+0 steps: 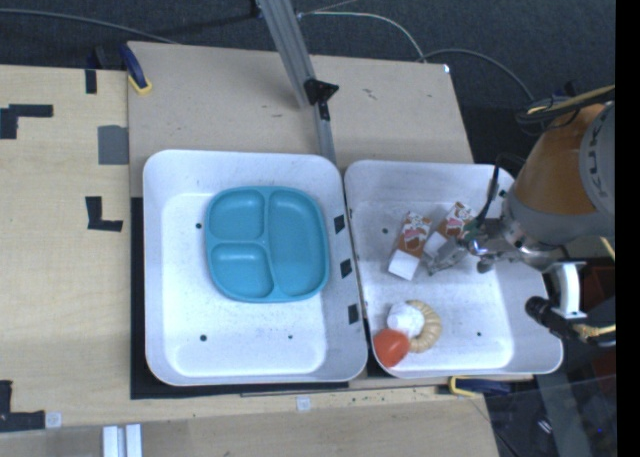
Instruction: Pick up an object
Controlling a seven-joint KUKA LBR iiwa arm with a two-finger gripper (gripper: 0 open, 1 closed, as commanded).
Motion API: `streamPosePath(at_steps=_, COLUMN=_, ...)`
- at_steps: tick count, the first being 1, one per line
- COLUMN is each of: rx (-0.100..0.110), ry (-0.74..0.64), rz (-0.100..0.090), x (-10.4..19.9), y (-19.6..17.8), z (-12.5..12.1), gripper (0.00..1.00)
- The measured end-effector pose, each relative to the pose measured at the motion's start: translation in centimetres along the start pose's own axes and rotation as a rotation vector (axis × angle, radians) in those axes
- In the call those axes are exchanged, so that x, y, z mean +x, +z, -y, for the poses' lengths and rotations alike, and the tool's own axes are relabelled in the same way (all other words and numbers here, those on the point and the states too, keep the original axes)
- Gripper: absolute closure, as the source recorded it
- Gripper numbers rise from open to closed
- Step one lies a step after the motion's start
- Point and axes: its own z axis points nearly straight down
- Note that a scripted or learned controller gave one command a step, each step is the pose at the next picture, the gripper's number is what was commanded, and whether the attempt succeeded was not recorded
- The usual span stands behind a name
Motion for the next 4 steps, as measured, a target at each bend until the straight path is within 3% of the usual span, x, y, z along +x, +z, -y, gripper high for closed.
streamPosePath(at_steps=1, rx=-0.007, ry=0.001, rz=0.003, x=0.0, y=3.5, z=0.0, gripper=0.00)
streamPosePath(at_steps=2, rx=-0.007, ry=0.000, rz=0.002, x=0.1, y=2.4, z=0.0, gripper=1.00)
streamPosePath(at_steps=4, rx=-0.013, ry=0.001, rz=0.004, x=-1.3, y=-9.1, z=-0.4, gripper=1.00)
